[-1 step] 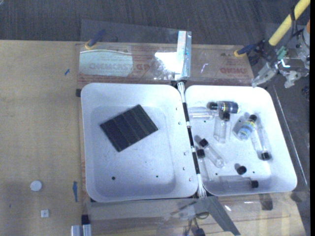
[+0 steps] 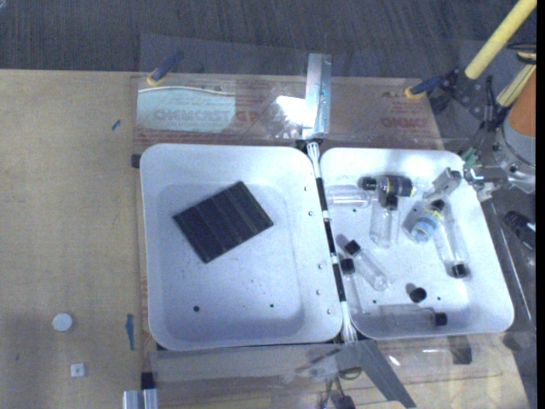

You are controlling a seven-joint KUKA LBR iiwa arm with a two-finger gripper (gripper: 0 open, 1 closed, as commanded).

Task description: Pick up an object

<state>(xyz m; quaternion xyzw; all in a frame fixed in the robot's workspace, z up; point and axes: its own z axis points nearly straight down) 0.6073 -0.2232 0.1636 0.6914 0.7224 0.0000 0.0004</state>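
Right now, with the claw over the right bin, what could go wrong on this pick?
1. The vials in the right bin are clear, lie close together and partly overlap, so the claw may close on two or slip off.
2. The claw hangs near the bin's far right corner; a descent there could clip the rim.
3. The blue-labelled vial looks round, so it may roll away.

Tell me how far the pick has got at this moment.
Nothing looks picked yet. The dark ribbed rectangular pad lies flat in the left white bin, and the clear plastic vials with black caps lie scattered in the right white bin. The two-finger gripper is low over the right bin near the blue-labelled vial; no object shows between its fingers. Grasping and lifting remain.
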